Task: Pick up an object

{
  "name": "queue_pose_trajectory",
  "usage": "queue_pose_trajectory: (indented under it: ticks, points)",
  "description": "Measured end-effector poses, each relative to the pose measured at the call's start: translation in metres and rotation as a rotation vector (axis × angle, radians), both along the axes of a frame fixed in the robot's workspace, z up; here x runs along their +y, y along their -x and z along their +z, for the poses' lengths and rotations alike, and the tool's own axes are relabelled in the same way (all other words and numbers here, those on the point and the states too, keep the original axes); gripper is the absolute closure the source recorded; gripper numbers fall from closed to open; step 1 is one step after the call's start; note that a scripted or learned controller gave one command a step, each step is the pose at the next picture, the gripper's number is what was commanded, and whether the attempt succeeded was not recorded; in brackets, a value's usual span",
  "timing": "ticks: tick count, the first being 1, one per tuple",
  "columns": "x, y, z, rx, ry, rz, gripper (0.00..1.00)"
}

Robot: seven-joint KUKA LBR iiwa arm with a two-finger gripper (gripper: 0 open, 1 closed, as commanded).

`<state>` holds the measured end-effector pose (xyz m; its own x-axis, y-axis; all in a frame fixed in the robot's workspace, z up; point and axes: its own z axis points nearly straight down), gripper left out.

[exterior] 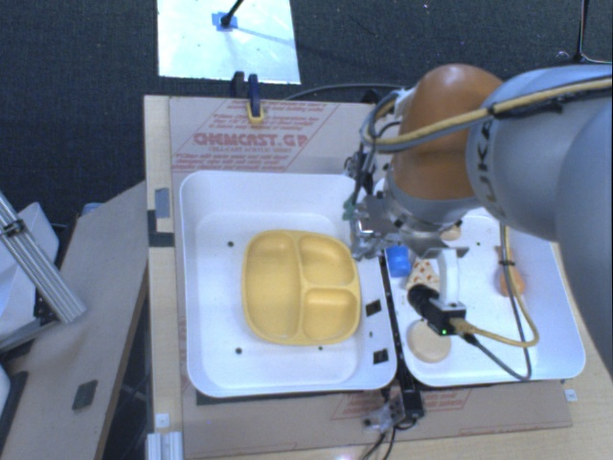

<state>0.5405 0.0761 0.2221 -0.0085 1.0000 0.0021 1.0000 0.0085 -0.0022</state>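
My gripper (364,241) hangs low over the divider between the two bins, at the upper right corner of the yellow divided plate (299,287) that lies in the left bin (206,257). Just right of the gripper, in the right bin (560,353), a small blue block (397,260) lies partly hidden under the wrist. A tan speckled piece (422,277) sits beside it, a round tan disc (429,344) lies nearer the front, and a peach-coloured item (510,282) rests at the right. Nothing visible is held.
The grey arm and its orange band (445,123) cover the back of the right bin. A black connector and yellow cable (479,335) trail over that bin's floor. A blue-handled clamp (254,99) stands behind the left bin.
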Motion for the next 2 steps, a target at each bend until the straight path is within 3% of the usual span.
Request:
queue_pose_trajectory:
  ticks: [1, 2]
  points:
    - [0.0326, 0.0287, 0.001, 0.0, 0.0, 0.0, 1.0]
    - [0.0303, 0.0275, 0.0012, -0.002, 0.001, -0.006, 0.0]
